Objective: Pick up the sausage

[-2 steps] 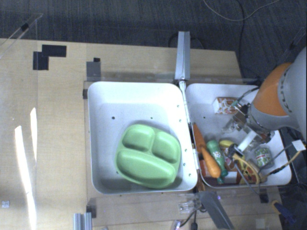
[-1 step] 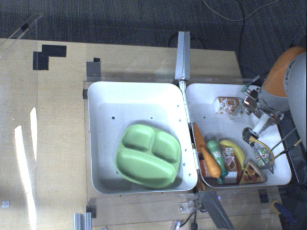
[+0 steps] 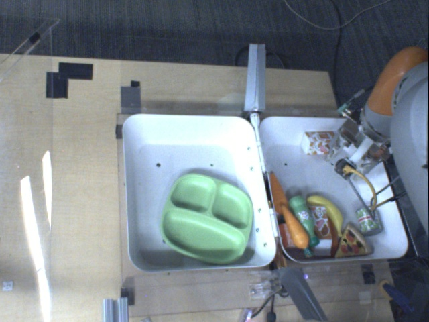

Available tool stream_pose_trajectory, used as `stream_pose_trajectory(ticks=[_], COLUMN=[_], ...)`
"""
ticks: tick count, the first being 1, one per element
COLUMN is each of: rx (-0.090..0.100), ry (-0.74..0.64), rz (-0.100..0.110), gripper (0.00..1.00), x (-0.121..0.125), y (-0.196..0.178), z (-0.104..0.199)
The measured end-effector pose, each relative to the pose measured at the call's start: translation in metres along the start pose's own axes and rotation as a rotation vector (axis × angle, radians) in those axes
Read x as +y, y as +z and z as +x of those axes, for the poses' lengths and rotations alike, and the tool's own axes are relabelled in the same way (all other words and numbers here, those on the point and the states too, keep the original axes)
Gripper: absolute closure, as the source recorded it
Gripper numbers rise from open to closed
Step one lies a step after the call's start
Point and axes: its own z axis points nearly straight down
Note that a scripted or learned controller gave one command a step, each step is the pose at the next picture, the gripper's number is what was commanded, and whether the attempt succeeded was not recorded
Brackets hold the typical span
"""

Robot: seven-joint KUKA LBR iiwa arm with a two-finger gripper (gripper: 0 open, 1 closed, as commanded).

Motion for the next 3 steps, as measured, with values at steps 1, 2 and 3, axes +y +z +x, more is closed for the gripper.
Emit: stream_pose_trajectory(ticks=[1,2,3], rx=[0.024,0.028,0.000], ry=[0.087,0.446,0.499], rz=[-0.044,-0.039,-0.020], gripper=[0.00,0.00,0.00], x=[-0.093,-0.037,0.005], y=[0.004,0.004,0.001], z=[-0.030,-0.009,0.004])
